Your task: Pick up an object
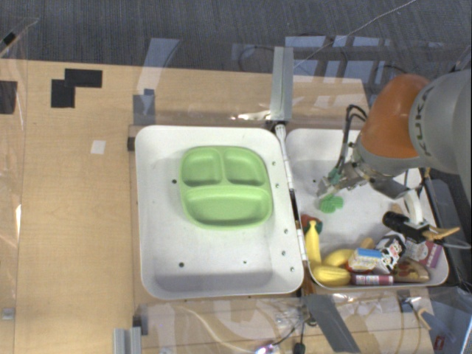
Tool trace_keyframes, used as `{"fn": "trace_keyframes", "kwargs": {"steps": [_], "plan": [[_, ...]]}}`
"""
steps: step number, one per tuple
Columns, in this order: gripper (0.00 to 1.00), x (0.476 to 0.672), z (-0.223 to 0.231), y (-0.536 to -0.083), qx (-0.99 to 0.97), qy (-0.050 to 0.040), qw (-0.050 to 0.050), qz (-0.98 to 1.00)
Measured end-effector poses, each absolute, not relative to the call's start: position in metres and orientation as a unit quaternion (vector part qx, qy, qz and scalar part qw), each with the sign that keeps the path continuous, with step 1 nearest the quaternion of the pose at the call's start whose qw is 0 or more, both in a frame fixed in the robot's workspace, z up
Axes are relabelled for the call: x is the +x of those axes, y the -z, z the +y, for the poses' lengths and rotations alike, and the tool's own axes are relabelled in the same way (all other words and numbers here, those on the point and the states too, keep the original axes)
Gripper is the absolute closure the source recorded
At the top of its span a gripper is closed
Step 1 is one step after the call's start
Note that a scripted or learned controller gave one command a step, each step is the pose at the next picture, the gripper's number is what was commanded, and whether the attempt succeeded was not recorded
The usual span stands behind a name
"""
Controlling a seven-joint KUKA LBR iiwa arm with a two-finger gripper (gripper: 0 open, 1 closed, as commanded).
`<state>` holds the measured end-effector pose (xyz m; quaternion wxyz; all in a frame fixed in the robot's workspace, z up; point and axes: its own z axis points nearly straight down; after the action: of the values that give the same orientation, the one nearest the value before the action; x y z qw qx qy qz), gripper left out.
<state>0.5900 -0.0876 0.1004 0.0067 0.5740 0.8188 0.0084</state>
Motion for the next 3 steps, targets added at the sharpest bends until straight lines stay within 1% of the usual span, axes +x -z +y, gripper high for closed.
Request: {"fn": "trace_keyframes", "kwargs": {"steps": [1, 2, 3], "plan": [[1.0, 0.607, -0.023, -0.183, 0.632, -0.0011, 0.001, 0.775], [1.0, 0.631, -0.053, -0.183, 0.595, -0.0005, 0.001, 0.804], [0.0, 0.631, -0.053, -0.183, 0.594, -0.0005, 0.001, 0.804]]}}
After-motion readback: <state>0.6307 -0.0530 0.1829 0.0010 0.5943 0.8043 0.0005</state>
